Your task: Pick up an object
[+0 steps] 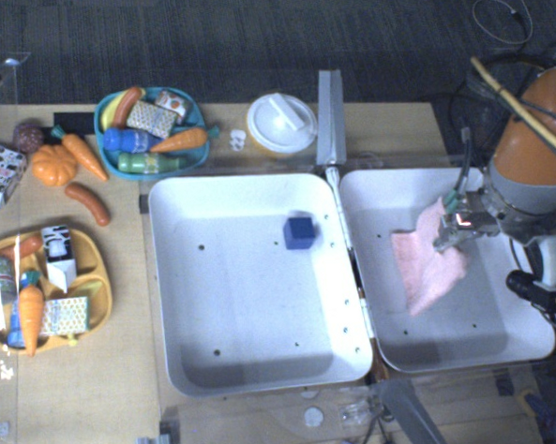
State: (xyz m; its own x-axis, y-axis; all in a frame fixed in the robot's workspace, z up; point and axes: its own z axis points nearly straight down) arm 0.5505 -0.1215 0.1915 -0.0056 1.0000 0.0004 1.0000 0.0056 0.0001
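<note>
Fingers (pixel 451 232) low over right bin (pixel 520 338), tips at upper edge of pink cloth (pixel 429 265); spread or pinching, cannot tell. Left bin (pixel 184 297) beyond fingers' left. Cloth lies crumpled below-left of fingers. Blue cube (pixel 300 231) sits well left, in left bin

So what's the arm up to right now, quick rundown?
Gripper low in right bin, at pink cloth's upper edge. Blue block alone in left bin. Nothing in the way.
</note>
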